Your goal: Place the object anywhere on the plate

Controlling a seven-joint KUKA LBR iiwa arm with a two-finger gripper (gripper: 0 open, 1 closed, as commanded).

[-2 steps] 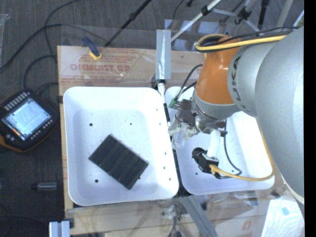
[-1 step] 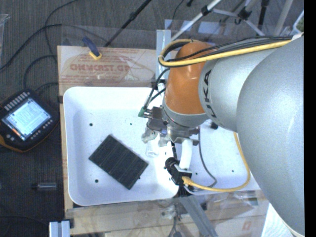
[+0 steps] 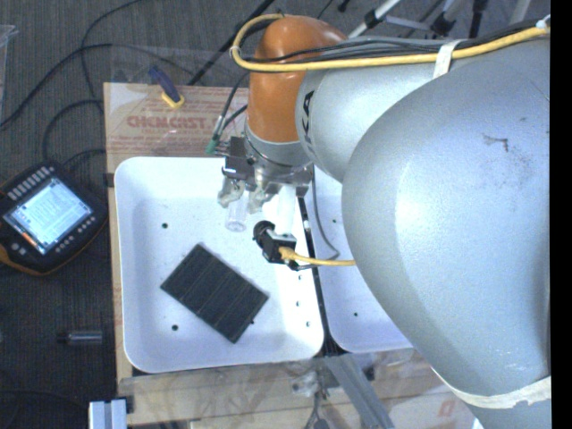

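Grey arm (image 3: 447,195) foremost, tool (image 3: 239,206) over left bin (image 3: 143,239), board (image 3: 147,121) lettered "CHECKLIST"

Left bin (image 3: 143,266): floor bare along left and far side; dark plate (image 3: 214,292) occupies near-centre; arm (image 3: 429,195) overhangs right bin.

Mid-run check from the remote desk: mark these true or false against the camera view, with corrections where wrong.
1. The dark ridged plate lies in the left bin. True.
2. The gripper rests on the plate. False: it hangs above bare bin floor, up from the plate.
3. A handheld screen sits left of the bins. True.
4. The plate lies in the right bin. False: left bin.
5. A yellow cable runs over the arm. True.
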